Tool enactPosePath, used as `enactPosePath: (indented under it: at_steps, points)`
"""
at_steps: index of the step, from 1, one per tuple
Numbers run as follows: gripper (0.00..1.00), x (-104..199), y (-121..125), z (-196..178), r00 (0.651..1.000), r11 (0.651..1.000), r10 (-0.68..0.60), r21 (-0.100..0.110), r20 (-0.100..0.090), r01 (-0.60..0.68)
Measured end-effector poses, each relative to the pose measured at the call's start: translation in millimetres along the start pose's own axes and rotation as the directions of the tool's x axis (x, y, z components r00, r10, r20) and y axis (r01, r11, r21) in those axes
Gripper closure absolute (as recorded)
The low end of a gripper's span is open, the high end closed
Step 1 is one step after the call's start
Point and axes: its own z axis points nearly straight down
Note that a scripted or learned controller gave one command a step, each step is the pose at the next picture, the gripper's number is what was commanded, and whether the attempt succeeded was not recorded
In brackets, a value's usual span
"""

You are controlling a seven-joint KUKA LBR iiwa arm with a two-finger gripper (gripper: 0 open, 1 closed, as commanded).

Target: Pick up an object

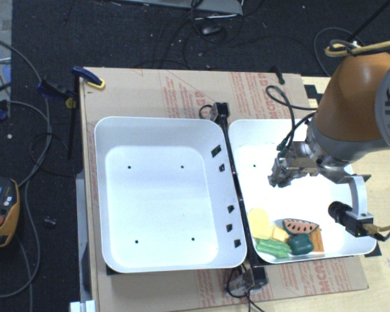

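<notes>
My gripper [278,177] hangs over the middle of the right bin [260,138], pointing down and to the left, above bare white floor. At the bin's front edge lies a small cluster of toys: a yellow piece [260,223], a green bean-like piece [272,248], a watermelon slice [300,226], a dark green block [301,244] and an orange piece [318,240]. The gripper stands well behind this cluster, and I see nothing between its tips.
The left bin [162,194] sits beside the right one, with a black divider [234,187] and clips between them. Both rest on a cardboard sheet [175,90]. A black part [346,216] of the arm hangs over the right bin's front right corner. Cables lie around the bench.
</notes>
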Motion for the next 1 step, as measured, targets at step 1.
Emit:
enactPosePath:
  at_steps: [1]
  points:
    - [1.00, -21.4, 82.2, 39.7, 1.000, 1.000, 0.000, 0.001, 0.001, 0.000]
